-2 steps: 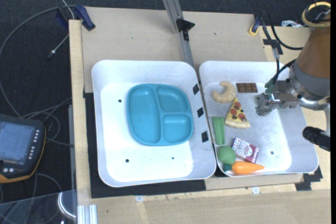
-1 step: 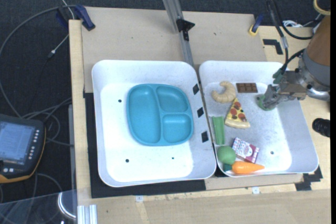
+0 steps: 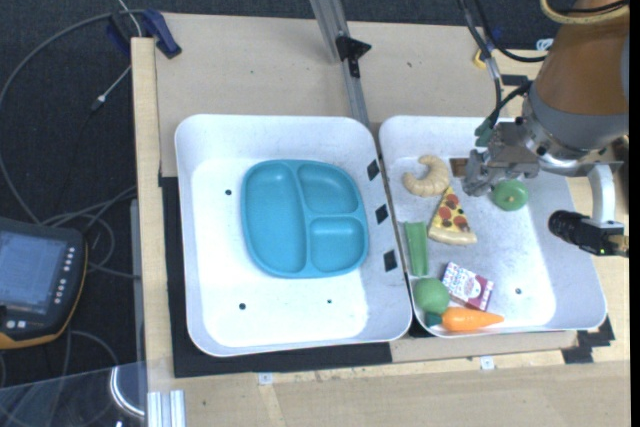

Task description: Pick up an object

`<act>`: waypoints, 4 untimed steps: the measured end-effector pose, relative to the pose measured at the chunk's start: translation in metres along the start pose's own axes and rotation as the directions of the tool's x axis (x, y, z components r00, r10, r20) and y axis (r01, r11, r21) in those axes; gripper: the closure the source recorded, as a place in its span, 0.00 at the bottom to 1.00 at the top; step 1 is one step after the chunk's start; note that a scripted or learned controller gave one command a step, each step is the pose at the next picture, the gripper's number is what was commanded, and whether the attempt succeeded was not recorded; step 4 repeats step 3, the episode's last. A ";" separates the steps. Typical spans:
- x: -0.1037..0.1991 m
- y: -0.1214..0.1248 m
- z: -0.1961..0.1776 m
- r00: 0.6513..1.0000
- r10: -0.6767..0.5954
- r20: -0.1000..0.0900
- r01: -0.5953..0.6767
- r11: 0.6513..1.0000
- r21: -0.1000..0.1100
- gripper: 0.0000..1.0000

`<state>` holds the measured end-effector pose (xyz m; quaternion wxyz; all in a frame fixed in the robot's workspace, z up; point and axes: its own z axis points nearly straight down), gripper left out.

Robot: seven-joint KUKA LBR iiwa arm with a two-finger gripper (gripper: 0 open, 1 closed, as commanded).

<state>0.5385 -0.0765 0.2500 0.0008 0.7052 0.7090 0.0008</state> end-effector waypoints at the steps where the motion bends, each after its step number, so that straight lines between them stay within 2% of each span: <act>1: 0.038 0.030 0.011 1.000 0.001 0.001 -0.001 1.000 -0.001 1.00; 3: 0.132 0.084 -0.003 1.000 -0.001 -0.002 0.001 1.000 -0.001 1.00; 4: 0.132 0.084 -0.003 1.000 -0.001 -0.002 0.001 1.000 -0.001 1.00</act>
